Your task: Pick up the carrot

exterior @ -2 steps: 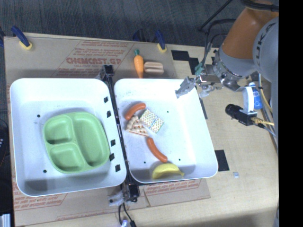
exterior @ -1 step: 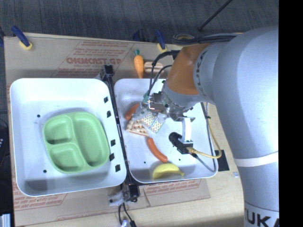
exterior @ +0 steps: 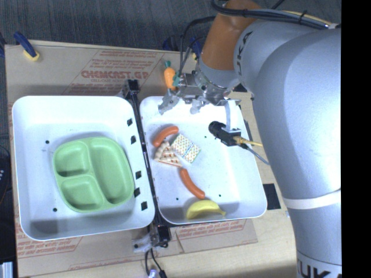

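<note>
Overhead slanted view of a table [exterior: 87, 62] carrying two shallow white plastic bins side by side. The left bin [exterior: 23, 155] contains a pale green three-compartment plastic plate [exterior: 93, 172]. The right bin [exterior: 243, 178] contains, near its centre, an orange-red toy sausage [exterior: 165, 134], a wedge-shaped toy pizza slice [exterior: 166, 155] and a small checked packet [exterior: 186, 148] lying close together; a second orange-red sausage [exterior: 191, 183] lies toward the near edge, and a yellow toy banana [exterior: 204, 209] rests against the near wall.

The small orange toy carrot with a green top [exterior: 169, 76] appears at the far edge of the right bin, near its far-left corner, just beside the metal fingers of the hand [exterior: 182, 100]. It seems raised above the bin rim and pressed against the hand's upper parts, yet whether it sits between the fingers cannot be told. The fingers look spread apart, pointing down over the far-left part of the right bin, with nothing visibly between their tips.

Step in hand, as a judgement: the grasp on the carrot is either just made or being attempted. The next move calls for confirming a firm hold, then a straight lift clear of the bin wall; if the carrot is merely resting beside the hand, the fingers must be realigned around it.
</note>
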Action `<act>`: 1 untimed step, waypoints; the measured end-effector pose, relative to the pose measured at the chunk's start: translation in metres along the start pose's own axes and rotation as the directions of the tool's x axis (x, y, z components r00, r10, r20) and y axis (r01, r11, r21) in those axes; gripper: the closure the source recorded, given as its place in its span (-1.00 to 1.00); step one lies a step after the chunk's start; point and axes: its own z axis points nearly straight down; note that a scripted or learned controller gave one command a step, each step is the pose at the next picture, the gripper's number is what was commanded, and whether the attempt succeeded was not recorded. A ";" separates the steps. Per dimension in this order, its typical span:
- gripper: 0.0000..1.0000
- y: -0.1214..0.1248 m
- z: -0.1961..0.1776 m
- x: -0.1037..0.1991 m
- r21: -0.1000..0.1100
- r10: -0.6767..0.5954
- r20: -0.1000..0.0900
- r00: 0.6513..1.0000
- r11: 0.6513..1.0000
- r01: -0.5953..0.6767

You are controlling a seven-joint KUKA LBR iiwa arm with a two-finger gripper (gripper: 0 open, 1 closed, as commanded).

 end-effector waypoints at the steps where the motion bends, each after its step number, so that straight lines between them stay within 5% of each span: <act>1: -1.00 0.007 -0.110 0.005 0.000 0.171 0.000 0.985 0.985 -0.171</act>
